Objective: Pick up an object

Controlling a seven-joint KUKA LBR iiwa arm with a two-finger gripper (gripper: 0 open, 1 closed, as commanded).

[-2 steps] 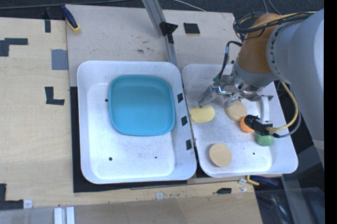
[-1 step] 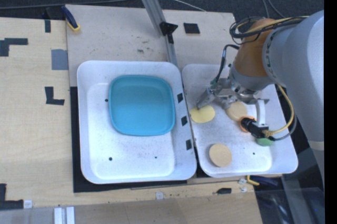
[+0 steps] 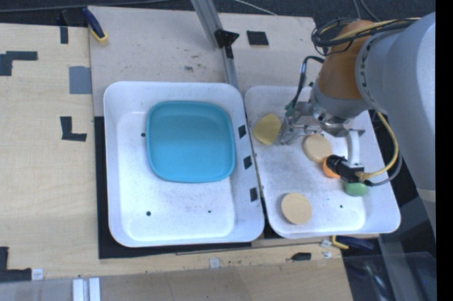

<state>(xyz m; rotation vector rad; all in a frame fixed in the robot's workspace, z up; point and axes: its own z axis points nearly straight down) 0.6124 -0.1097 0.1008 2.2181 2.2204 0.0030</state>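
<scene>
The arm reaches in from the right and its jaws hang low over the upper left part of the right bin, on the counter. Whether they are wide or narrow cannot be told here, since the wrist body covers them and the picture is soft at that spot.

Three flat tan discs lie in that bin. The yellowish disc sits just left of the jaws, close against the bin's left wall, and looks near enough to touch them, though contact cannot be confirmed. A second tan disc lies just right of and below the jaws, partly under the wrist. The third disc rests well apart, toward the front edge. A small orange and green piece lies to the right of the second disc.

The left bin holds a blue plate.

The likely target is the yellowish disc: it lies leftward of the jaws, round, with no long axis to align to
</scene>
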